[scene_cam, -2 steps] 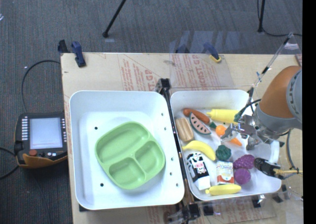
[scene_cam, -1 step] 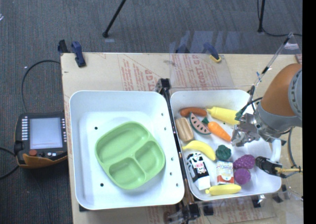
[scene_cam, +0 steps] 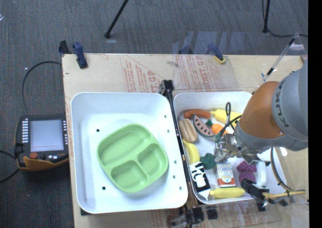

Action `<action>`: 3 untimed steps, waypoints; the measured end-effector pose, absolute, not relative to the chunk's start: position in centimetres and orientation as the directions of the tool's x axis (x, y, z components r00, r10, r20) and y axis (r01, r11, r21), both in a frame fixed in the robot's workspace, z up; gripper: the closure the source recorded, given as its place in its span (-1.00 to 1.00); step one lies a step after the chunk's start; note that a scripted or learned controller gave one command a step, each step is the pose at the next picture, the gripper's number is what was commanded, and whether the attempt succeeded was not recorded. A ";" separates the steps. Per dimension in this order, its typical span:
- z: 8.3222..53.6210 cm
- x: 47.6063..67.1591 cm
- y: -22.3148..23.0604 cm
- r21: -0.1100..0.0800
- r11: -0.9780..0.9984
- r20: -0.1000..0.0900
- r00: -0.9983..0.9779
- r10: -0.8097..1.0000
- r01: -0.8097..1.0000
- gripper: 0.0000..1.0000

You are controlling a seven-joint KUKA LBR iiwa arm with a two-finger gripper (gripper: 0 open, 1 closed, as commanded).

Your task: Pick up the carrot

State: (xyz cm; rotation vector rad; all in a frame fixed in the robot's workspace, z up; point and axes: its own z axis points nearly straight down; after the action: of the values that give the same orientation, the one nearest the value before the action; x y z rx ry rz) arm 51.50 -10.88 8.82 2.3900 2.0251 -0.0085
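The carrot (scene_cam: 217, 129) shows as a small orange piece in the right bin (scene_cam: 245, 96), between a watermelon slice (scene_cam: 204, 126) and the arm's wrist. Most of it is hidden by the wrist. My gripper (scene_cam: 224, 147) hangs low in the middle of the right bin, just below and right of the carrot and above a small carton (scene_cam: 225, 174). The grey arm with its orange band (scene_cam: 261, 111) covers the bin's right part.
The right bin also holds a sausage (scene_cam: 197, 114), a bun (scene_cam: 187, 130), two yellow bananas (scene_cam: 191, 151) (scene_cam: 226, 192), purple grapes (scene_cam: 246, 171) and a green piece (scene_cam: 209, 160). The left bin (scene_cam: 85, 116) holds a green divided plate (scene_cam: 132, 157).
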 end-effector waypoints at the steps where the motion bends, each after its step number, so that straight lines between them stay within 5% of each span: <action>1: 8.6 51.4 -10.4 -0.005 -0.164 0.001 0.164 0.987 0.986 -1.00; 2: 8.7 59.7 -15.1 -0.003 -0.320 0.000 0.320 0.947 0.947 -1.00; 3: 9.6 59.7 -14.9 -0.008 -0.314 0.001 0.314 0.949 0.949 1.00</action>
State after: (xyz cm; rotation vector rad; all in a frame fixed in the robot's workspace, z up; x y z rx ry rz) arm 59.69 -14.91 9.60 2.5524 1.8437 -0.0068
